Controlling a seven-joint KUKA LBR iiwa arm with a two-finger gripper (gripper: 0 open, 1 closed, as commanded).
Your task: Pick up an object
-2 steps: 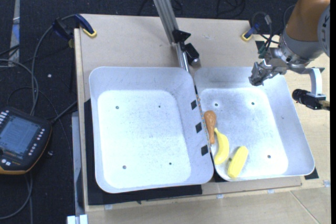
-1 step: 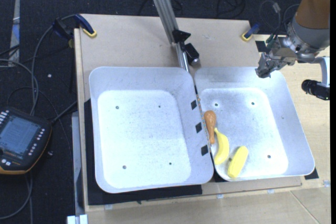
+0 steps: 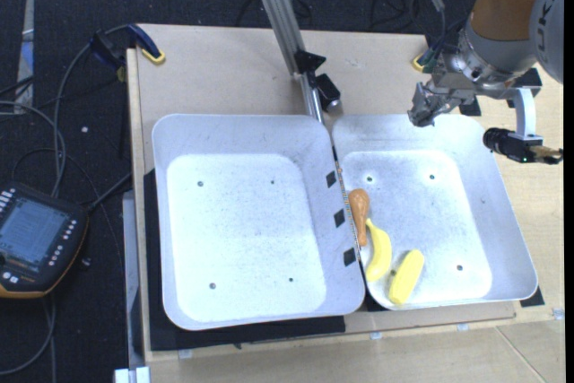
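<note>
So this looks like the very start of the pick, the approach step. The arm point(image 3: 516, 4) comes in from the upper right of the frame and the pincer point(image 3: 423, 114) hangs over the top edge of the right bin point(image 3: 484, 193), well apart from anything it could grab. Honestly can't tell if it's open or closed from this angle, it's just a dark lump, and nothing is visibly in it.

The stuff to pick sits in the lower left part of that right bin: a banana point(image 3: 379, 253), a stubby yellow block point(image 3: 405, 275) just beside it, and an orange-brown piece point(image 3: 360, 211) right above the banana, hard up against the bin's left wall. They're bunched together, touching or nearly.

My guess for the next move: travel down and left in the frame, get over one item, then drop. The yellow block looks like the easiest since it has some free room on its right.

Left bin point(image 3: 242, 220) is speckled white. Both sit on a pale wooden desk point(image 3: 224, 67), a metal pole point(image 3: 278, 4) slants across the top, and a handheld controller point(image 3: 31, 238) lies at far left among cables on dark floor.
</note>
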